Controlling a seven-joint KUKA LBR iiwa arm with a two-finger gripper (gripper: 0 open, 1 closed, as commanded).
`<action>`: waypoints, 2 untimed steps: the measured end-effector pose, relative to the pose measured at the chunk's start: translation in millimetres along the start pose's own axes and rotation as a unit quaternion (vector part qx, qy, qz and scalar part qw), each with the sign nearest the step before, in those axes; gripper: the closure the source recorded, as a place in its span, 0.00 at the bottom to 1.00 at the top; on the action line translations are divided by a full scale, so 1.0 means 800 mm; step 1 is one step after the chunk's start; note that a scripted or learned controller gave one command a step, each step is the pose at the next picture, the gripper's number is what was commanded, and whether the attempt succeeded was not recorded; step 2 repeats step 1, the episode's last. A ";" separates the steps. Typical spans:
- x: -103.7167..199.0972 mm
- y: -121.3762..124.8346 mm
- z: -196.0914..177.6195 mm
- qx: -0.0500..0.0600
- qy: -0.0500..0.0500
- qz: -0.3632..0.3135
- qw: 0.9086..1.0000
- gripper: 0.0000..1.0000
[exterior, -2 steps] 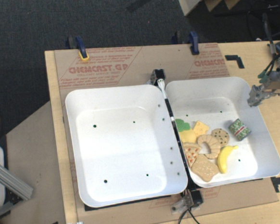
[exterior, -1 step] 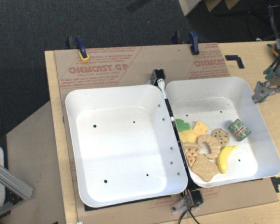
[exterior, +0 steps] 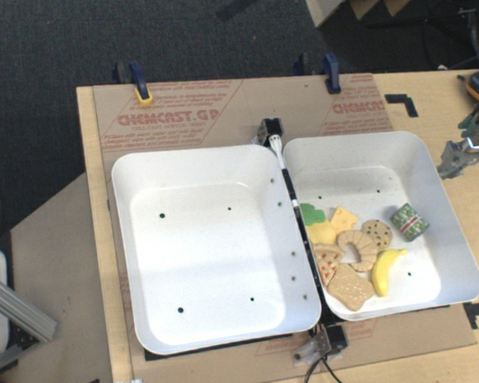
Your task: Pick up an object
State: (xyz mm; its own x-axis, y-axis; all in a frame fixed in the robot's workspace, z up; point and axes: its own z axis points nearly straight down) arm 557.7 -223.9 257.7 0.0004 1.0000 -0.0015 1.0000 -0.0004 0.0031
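Note:
Several toy food pieces lie bunched at the front left of the right bin (exterior: 436,171). Among them are a green leafy piece (exterior: 311,215), a yellow cheese wedge (exterior: 342,219), a chocolate-chip cookie (exterior: 377,233), a pizza slice (exterior: 327,264), a tan cracker (exterior: 347,288) and a yellow banana (exterior: 384,270). A small green can (exterior: 409,221) lies on its side a little right of the cluster. My gripper (exterior: 459,155) is at the view's right edge, just outside the right bin's right rim, well away from the pieces. Nothing shows in it.
The left bin (exterior: 203,255) sits beside the right one, with a black divider strip (exterior: 290,199) between them. Both rest on a cardboard sheet (exterior: 175,109) held by two blue clamps at the back. A cable runs off at the front edge.

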 end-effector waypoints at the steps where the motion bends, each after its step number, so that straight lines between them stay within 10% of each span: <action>1: 0.000 -0.003 -0.015 -0.001 0.000 0.000 1.000 1.00; 2: 0.000 -0.003 -0.015 -0.001 0.000 0.000 1.000 1.00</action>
